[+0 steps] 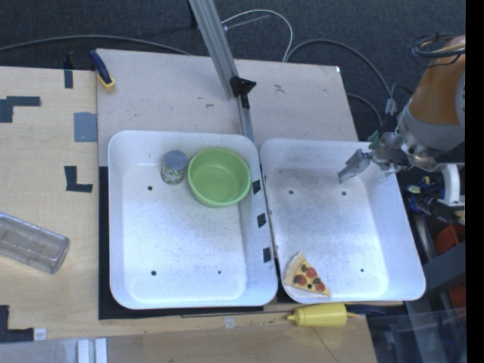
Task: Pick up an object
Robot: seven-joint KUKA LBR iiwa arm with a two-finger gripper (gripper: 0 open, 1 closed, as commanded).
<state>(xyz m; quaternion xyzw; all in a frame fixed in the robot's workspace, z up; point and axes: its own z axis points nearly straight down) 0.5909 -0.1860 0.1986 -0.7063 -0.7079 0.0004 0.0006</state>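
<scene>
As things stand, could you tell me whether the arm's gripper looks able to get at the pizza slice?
Probably yes. The gripper hangs over the right bin, and the pizza slice lies flat in that bin's near left corner with bare floor between them. The slice sits close to the wall, which may hamper a grasp.

Pale bench (302, 97) — two white bins (121, 225) side by side, yellow mustard bottle (319, 314) at the front edge, clear plastic container (30, 242) far left
</scene>
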